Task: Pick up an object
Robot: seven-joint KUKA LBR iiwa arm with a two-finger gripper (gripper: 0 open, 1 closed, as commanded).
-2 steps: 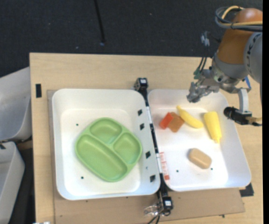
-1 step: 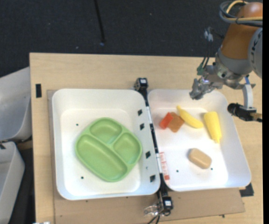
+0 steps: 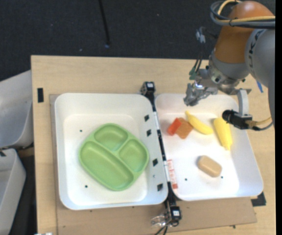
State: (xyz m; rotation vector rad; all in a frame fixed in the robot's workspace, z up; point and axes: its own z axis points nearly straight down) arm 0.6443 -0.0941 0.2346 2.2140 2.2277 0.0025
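The gripper (image 3: 194,96), its grip state not discernible from this angle, hangs over the right bin's (image 3: 244,180) far edge, just beside the nearer banana (image 3: 199,123), whose contact with the orange block (image 3: 180,128) risks a crowded, slipping grasp.

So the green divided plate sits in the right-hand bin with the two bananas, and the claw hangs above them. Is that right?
Not quite. The camera view shows the green divided plate alone in the left bin, not the right one. The two bananas do lie in the right bin, and the claw does hang above that bin's far end.
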